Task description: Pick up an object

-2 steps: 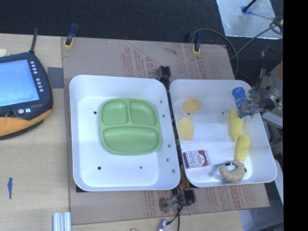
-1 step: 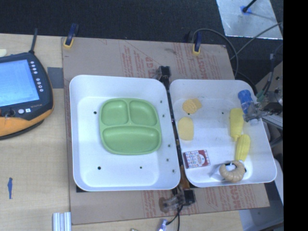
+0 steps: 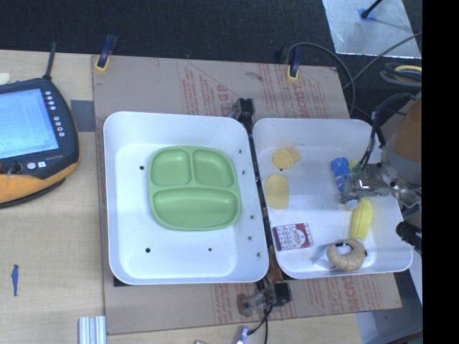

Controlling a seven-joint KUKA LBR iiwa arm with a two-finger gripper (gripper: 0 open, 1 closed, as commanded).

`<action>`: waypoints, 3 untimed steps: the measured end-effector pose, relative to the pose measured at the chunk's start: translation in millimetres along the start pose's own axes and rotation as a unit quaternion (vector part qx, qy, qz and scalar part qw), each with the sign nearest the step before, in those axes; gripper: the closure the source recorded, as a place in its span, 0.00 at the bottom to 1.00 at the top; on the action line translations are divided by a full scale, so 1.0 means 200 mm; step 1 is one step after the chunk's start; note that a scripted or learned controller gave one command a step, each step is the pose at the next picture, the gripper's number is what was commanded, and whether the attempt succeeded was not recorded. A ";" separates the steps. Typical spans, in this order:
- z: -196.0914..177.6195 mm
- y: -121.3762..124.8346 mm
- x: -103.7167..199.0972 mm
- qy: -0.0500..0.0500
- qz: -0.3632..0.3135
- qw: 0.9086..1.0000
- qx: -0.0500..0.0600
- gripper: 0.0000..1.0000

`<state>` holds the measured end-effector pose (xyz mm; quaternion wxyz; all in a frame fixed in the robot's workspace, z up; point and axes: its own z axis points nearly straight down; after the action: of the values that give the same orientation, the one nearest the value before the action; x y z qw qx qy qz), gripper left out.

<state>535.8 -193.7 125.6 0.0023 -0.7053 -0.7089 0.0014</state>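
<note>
The right bin (image 3: 315, 131) holds several small objects. A blue piece (image 3: 340, 170) stands near its right wall, and a yellow corn cob (image 3: 361, 219) lies just below it. At the front lie a beige ring-shaped pastry (image 3: 346, 256) and a red-and-white packet (image 3: 292, 236). A round yellow cracker (image 3: 286, 158) and a pale yellow oblong piece (image 3: 277, 190) sit on the bin's left side. My gripper (image 3: 356, 187) reaches in from the right, low over the bin, right beside the blue piece and above the corn cob's top end.
The left bin (image 3: 129, 256) carries a green divided plate (image 3: 193, 188). A tablet controller (image 3: 32, 131) rests on the bench at far left. Cables (image 3: 358, 84) run along the right bin's back right corner. Clamps (image 3: 105, 52) pin the cardboard sheet under the bins.
</note>
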 end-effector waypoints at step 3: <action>0.17 0.26 0.19 0.000 0.001 1.000 0.000 0.00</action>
<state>586.5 -156.1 90.7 0.0028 -0.7061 -0.7082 0.0015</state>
